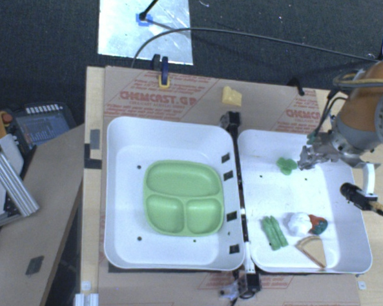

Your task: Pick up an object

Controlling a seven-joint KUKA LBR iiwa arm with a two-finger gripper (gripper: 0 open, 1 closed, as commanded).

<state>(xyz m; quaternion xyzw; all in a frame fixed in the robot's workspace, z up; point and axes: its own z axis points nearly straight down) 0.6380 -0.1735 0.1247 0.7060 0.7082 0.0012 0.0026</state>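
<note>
Your target is the small green lumpy plastic piece point(286, 165), lying on the floor of the right-hand shallow white bin point(358, 225), toward its far side. The two-finger gripper point(305, 160) sits just beside it on the right, low over the bin floor; whether the jaws are wide or narrow you cannot tell from this angle, and nothing shows between them.

Expect the piece to be light, rigid and somewhat slick, so it will likely skid on the smooth bin floor if you nudge it from one side. Close across its narrowest part, centred, with the jaws straddling it from above.

The space around it is bare. Nearer the front of the same bin lie a pair of green ridged sticks point(274, 232), a white rounded object point(298, 223) touching a small red and green piece point(318, 222), and a tan wedge point(313, 250); all are well apart from the target. The left bin holds a pale green three-compartment plate point(182, 198). The black divider clips point(229, 176) between the bins are near the target's left; a push that way could lodge it against the bin wall.
</note>
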